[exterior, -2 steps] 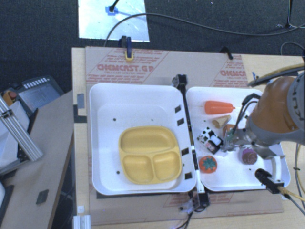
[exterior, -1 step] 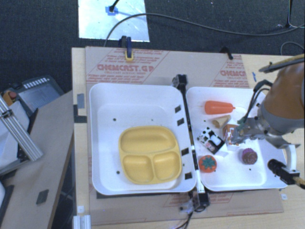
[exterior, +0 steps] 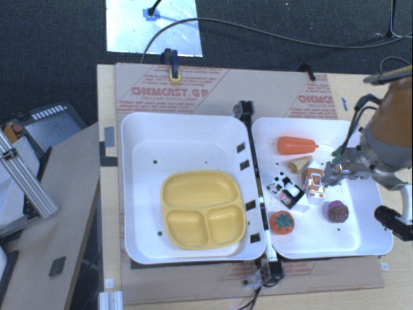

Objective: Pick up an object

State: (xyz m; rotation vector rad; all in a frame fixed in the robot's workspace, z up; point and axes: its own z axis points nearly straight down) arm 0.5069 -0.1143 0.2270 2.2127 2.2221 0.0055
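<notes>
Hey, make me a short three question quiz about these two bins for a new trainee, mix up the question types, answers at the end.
1. True or false: the yellow divided tray lies in the left bin.
2. Which sits nearest the end effector? A carrot B small carton C tomato
3. Fill in: the purple fruit lies in the ____ bin.

Key: 1 true; 2 B; 3 right.

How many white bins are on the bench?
2, side by side: the left bin holds a yellow tray; the right bin holds the small items. None looks hidden.
</notes>
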